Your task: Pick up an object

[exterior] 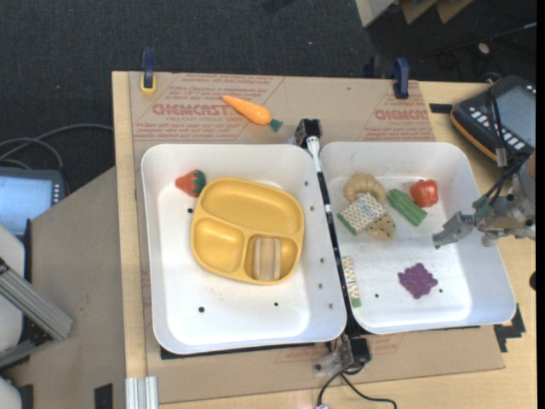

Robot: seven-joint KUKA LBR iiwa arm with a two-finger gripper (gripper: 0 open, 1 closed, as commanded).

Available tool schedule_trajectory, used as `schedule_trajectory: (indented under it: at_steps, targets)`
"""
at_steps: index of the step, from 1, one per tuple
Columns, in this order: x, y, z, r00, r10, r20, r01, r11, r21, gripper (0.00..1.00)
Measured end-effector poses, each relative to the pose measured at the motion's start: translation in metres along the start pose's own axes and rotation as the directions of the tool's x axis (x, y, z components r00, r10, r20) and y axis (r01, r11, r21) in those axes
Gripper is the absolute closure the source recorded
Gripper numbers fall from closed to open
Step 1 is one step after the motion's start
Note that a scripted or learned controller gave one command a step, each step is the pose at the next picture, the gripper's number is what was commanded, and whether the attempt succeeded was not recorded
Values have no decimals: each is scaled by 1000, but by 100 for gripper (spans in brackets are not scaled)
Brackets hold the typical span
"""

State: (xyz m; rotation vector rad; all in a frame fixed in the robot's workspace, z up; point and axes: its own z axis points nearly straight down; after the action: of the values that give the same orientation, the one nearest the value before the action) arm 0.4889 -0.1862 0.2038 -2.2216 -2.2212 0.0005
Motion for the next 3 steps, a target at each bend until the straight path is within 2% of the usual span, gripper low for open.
schedule_trajectory:
  at_steps: [1,2,3]
  targets:
    - [27,47,126,1000,-5,-2,5,1000,2,0]
    - [60,141,118,1000,-8,2,8,1000,-9,0]
    - [57,179,119,1000,-3,1,3,1000,-2,0]
